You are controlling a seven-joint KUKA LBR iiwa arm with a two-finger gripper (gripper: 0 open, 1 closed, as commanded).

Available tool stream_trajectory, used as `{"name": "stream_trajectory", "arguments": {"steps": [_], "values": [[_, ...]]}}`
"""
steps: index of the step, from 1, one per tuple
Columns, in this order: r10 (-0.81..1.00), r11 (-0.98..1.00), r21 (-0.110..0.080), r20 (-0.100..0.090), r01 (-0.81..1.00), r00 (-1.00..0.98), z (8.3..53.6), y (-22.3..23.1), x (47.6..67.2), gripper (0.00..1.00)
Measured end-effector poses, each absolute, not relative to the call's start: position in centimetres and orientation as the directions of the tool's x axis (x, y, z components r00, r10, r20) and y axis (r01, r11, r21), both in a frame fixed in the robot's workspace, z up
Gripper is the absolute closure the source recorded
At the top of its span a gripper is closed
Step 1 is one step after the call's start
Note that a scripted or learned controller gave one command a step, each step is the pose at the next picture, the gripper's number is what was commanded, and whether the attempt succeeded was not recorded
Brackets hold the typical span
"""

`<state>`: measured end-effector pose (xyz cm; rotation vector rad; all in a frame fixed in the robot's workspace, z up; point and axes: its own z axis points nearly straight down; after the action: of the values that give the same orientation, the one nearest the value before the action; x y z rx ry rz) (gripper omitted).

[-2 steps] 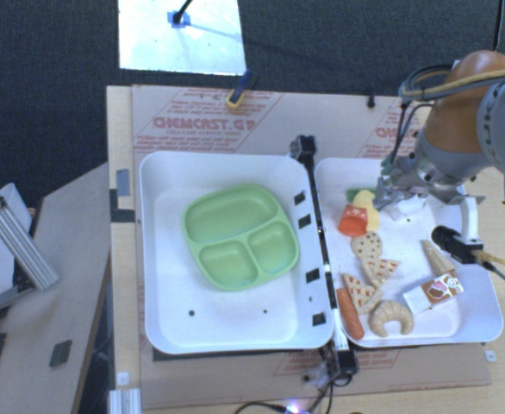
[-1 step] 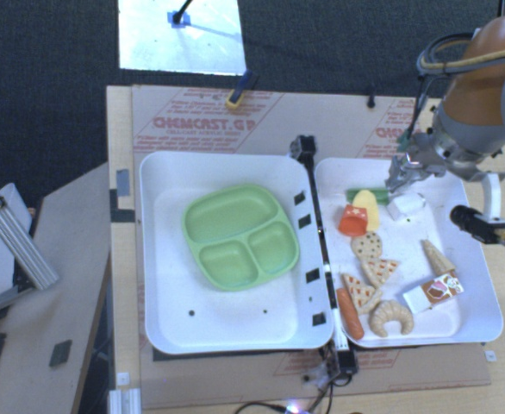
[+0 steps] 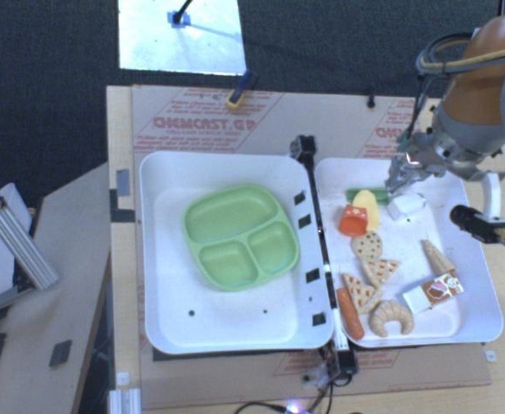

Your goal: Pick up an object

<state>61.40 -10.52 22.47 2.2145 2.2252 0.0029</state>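
The wooden worktop (image 3: 192, 119) carries two shallow white plastic bins side by side. The left bin (image 3: 162, 317) holds a pale green three-compartment plastic tray (image 3: 240, 235). The right bin (image 3: 481, 304) holds the small toy food items.

The grey arm with the orange band (image 3: 485, 67) reaches in from the right and ends over the rear of the right bin. Its end effector (image 3: 401, 179) hangs low there; the opening between its tips cannot be told from this view, and nothing is seen held.

The nearest item is a small white block (image 3: 407, 205), lying just beside and in front of the end effector, toward the near edge of the bin. Its long axis runs roughly left to right.

To the left of the end effector lie a pale yellow wedge (image 3: 366, 205) and a red piece (image 3: 352, 221) touching it. Well apart, toward the front, lie a croissant-shaped item (image 3: 390, 317) and an orange carrot-like stick (image 3: 350, 313).

Judgement: the white block is the likeliest target; a short move forward and down is required.
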Motion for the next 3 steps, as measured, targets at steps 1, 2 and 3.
{"name": "stream_trajectory", "arguments": {"steps": [1,2,3], "values": [[1.0,0.01,0.004,0.001,1.0,-0.01,23.6,-5.3,63.0,1.0],[1.0,0.01,0.004,0.001,1.0,-0.01,22.6,0.6,64.7,1.0],[1.0,0.009,0.004,0.002,1.0,-0.009,22.9,5.1,65.2,1.0]]}}
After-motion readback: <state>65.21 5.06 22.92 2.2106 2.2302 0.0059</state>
